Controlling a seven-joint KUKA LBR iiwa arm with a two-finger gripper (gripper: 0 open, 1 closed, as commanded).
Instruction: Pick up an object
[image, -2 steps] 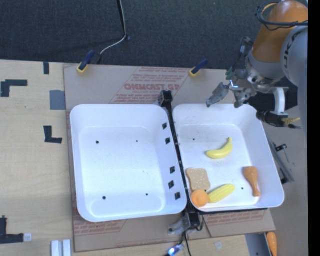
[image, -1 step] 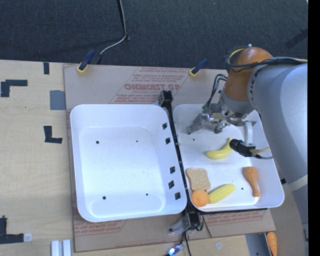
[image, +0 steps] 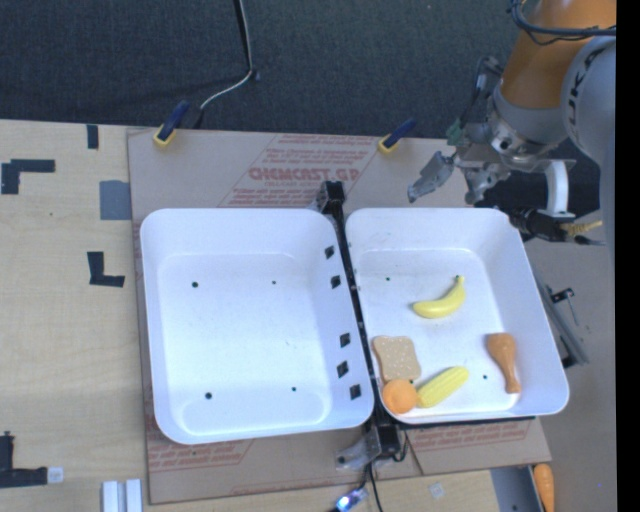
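1. My fingers (image: 432, 180) hang above the far edge of the right white plastic bin (image: 530, 262); they look spread apart, with nothing between them.
2. The picking is not yet begun; reaching, closing and lifting are all left.
3. The curved yellow toy banana (image: 441, 300) lies alone in the middle of this bin, so I judge it the easiest to take.
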